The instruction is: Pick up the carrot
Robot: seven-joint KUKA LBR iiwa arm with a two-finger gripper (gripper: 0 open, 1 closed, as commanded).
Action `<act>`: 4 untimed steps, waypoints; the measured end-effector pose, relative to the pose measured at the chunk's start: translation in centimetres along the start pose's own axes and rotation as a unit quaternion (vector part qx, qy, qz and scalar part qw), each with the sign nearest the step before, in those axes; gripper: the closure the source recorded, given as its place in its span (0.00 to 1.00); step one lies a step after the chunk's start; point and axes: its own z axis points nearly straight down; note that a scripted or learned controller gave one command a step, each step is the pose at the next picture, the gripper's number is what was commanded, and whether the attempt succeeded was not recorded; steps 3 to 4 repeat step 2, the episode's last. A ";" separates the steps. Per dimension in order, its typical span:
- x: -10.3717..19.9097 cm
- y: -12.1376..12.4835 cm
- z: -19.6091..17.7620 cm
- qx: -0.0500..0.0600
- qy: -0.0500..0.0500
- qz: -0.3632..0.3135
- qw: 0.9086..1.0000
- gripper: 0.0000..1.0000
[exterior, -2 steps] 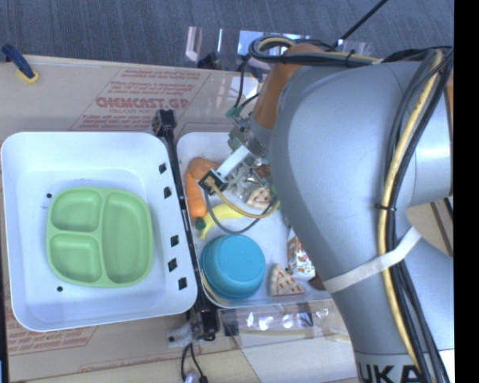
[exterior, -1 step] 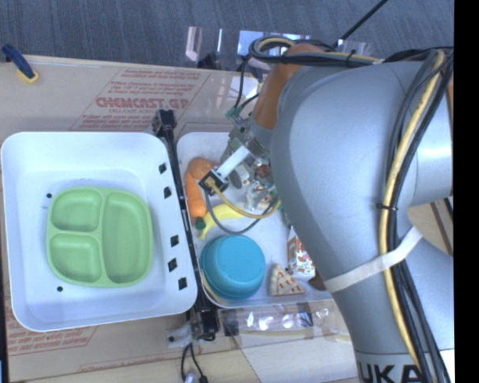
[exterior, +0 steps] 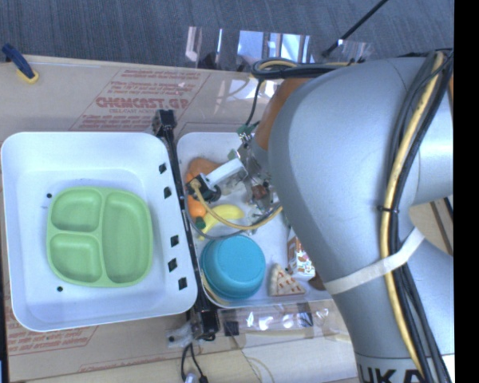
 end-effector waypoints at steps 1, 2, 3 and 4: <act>-8.9 -7.7 -10.2 -0.003 0.005 0.021 1.000 0.00; -4.5 -7.9 -10.0 -0.001 0.003 0.011 1.000 0.00; -4.5 -7.9 -10.0 -0.001 0.003 0.011 1.000 0.00; -4.5 -7.9 -10.0 -0.001 0.003 0.011 1.000 0.00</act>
